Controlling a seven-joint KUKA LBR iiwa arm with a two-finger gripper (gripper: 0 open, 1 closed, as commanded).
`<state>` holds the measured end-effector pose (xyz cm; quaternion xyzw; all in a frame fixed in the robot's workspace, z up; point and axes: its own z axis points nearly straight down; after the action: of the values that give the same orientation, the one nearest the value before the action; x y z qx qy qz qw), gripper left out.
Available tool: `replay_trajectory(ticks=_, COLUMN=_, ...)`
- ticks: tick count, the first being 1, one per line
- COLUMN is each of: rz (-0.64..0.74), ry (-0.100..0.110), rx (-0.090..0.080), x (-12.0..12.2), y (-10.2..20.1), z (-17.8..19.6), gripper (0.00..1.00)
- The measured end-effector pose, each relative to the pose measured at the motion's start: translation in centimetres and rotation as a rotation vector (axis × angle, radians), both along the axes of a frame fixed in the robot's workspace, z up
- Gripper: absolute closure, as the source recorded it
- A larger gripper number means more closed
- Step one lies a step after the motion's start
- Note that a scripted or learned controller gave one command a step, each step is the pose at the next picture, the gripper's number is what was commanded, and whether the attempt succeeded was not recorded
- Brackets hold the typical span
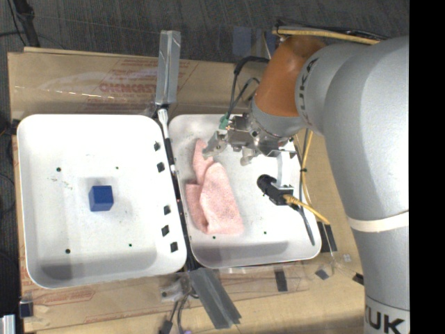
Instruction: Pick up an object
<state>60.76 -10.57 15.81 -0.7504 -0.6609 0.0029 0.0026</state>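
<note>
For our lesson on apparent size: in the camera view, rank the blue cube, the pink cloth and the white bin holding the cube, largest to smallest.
1. White bin
2. Pink cloth
3. Blue cube
The gaps are plain; all sit at bench level.

The cloth point(215, 197) just below the tool point(229, 148) is plain pale pink. The near bin point(292, 245) under the tool is white. So is the far bin point(42, 145), well off toward the view's left of the tool and dotted with a few small dark specks. The cube point(101, 197) in it is solid blue. The tool is silvery grey. The arm point(368, 117) behind it is grey with an orange band point(281, 82). The table point(83, 82) is cardboard brown with faded red print.
</note>
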Motion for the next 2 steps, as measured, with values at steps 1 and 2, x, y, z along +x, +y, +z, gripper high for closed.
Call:
replay_trajectory(ticks=1, rz=0.168, ry=-0.002, rx=0.002, x=0.70, y=-0.76, z=-6.72, gripper=0.00)
replay_trajectory(ticks=2, rz=0.171, ry=0.000, rx=0.002, x=0.69, y=-0.79, z=-5.73, gripper=1.00)
